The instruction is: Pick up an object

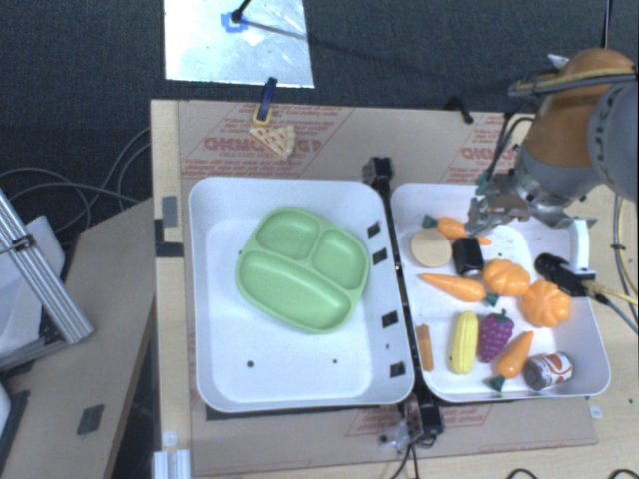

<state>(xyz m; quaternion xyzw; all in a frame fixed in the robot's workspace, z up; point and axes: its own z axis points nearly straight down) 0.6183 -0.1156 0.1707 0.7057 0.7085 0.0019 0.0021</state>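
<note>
Jaws we cannot tell spread or closed, gripper (pixel 477 226) low at upper right bin (pixel 599 367) beside small carrot (pixel 451 229), green tray (pixel 303 267) centre-left.

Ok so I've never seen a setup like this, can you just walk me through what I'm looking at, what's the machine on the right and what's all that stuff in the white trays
This is one camera fixed above a bench, looking down at a slant. The grey and orange machine on the right is a robot arm; its job is to pick up an object. At its end is a two-finger hand, lowered over the far part of the right bin. I can't tell from here whether it is gripping anything.

The right bin holds toy food: carrots such as a long one, a corn cob, purple grapes, two small pumpkins, a pale round disc, a small can and a black block.

The left bin holds a green divided plate.
</note>
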